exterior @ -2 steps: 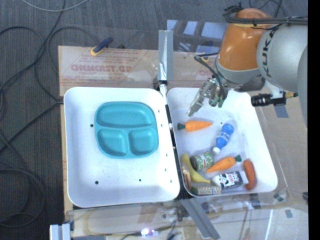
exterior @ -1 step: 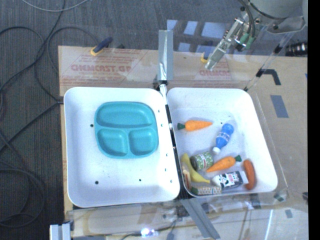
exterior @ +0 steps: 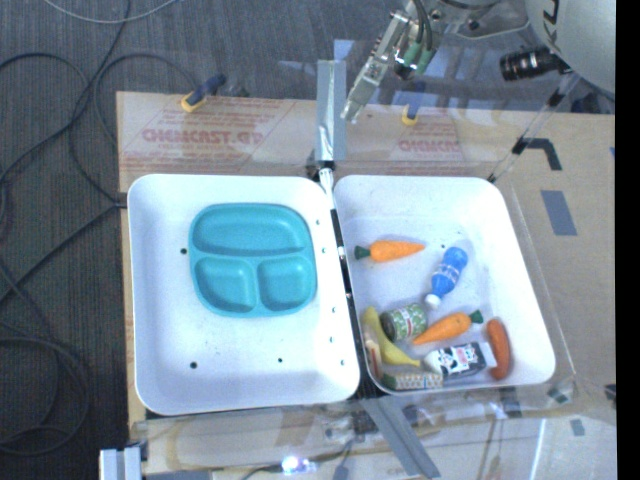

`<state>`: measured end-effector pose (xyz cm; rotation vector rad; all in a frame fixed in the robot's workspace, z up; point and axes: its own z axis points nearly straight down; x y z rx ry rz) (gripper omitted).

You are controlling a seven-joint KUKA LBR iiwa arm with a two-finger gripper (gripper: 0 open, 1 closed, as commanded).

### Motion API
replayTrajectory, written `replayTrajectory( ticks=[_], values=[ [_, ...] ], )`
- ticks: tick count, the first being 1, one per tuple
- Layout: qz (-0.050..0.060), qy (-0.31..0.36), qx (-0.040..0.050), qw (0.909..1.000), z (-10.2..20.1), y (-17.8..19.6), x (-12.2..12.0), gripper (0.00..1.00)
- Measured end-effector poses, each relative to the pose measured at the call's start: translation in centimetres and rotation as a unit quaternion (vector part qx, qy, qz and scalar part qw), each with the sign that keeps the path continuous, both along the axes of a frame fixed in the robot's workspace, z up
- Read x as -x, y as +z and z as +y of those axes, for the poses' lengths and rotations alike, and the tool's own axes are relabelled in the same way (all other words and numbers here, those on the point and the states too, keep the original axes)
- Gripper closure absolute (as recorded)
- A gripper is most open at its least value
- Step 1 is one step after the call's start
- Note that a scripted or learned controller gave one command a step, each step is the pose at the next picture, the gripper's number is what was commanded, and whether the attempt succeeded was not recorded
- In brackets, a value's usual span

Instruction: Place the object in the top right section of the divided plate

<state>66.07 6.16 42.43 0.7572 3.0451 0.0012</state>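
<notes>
Task standing: not started, as far as the view is showing. The divided plate (exterior: 255, 258), a teal tray with one wide section along the far side and two smaller ones nearer, is lying in the left bin (exterior: 150, 368) with all three sections bare. The end effector (exterior: 358, 98) is hanging above the far edge of the table (exterior: 150, 128), beyond both bins, carrying nothing; its finger state cannot be told from this angle.

No particular object is named. Candidates are all sitting in the right bin (exterior: 520, 258): a carrot (exterior: 392, 251) lying alone near the middle, a blue bottle (exterior: 448, 271) just beside it, and a crowded group in the near corner comprising a green can (exterior: 405, 321), a second carrot (exterior: 448, 327), a banana (exterior: 382, 340), a small carton (exterior: 460, 360) and a sausage (exterior: 499, 348).

Remaining, in my judgement: selecting, grasping, transferring, releasing in the plate's top right section.
</notes>
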Motion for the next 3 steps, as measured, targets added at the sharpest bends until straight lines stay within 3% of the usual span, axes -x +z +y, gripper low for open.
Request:
replayTrajectory(
  ticks=[1, 2, 3],
  values=[
    [0.000, -0.008, -0.0003, 1.0000, 8.7, 1.0, -0.1, 1.00],
    [0.002, 0.057, -0.0005, 0.9984, 16.9, -15.9, 4.7, 1.00],
    [0.003, 0.011, -0.0003, 0.9999, 7.5, -25.3, 10.4, 1.00]
  ],
)
